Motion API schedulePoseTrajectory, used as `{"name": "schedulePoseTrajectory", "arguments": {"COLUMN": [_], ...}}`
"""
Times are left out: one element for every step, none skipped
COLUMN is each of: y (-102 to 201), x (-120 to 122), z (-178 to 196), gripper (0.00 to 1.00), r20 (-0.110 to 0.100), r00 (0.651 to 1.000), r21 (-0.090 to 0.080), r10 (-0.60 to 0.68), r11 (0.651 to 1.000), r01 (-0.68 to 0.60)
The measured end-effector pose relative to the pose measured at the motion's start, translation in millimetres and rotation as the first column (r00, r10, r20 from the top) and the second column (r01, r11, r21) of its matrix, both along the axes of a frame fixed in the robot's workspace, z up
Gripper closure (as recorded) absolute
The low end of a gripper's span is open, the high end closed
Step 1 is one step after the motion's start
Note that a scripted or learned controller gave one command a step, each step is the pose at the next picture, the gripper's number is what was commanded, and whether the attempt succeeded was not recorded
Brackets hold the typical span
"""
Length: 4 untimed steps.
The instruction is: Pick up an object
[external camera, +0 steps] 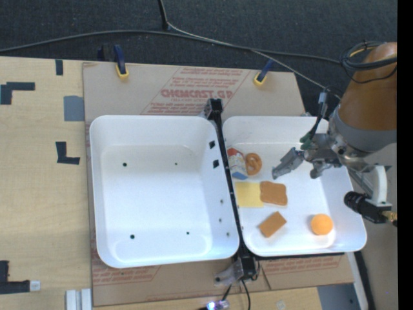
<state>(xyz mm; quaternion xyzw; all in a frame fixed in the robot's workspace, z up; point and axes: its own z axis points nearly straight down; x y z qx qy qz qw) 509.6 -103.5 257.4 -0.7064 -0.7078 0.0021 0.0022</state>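
My gripper (298, 166) hangs over the right bin (277, 124), its two grey fingers spread apart with nothing between them. Below and left of it lie a toast-like brown slice (273, 193), a yellow flat square (248, 195), and a second brown piece (272, 224). A round pretzel-like item (253, 163) sits beside a small red, white and blue object (235, 163) against the bin's left wall. An orange ball (321, 224) rests near the bin's front right corner.
The left bin (155, 192) stands beside the right one, parted by a black divider (222, 166). Both rest on a cardboard sheet (193, 92) held by yellow clamps (121, 70). A black cable (193, 36) runs across the dark floor behind.
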Motion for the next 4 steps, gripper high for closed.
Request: {"name": "schedulePoseTrajectory", "arguments": {"y": [-6.5, 11.1, 9.3, 9.2], "x": [15.5, 109.8, 106.6, 106.4], "z": [-180.8, -174.2, -167.9, -168.3], "gripper": [0.00, 0.00, 1.00, 0.00], "r20": [-0.003, 0.009, 0.002, 0.002], "r00": [1.000, 1.000, 1.000, 1.000], "r21": [0.000, -0.001, -0.002, -0.002], "r10": [-0.003, 0.004, 0.002, 0.002], "r11": [1.000, 1.000, 1.000, 1.000], "r01": [0.003, -0.004, -0.002, -0.002]}}
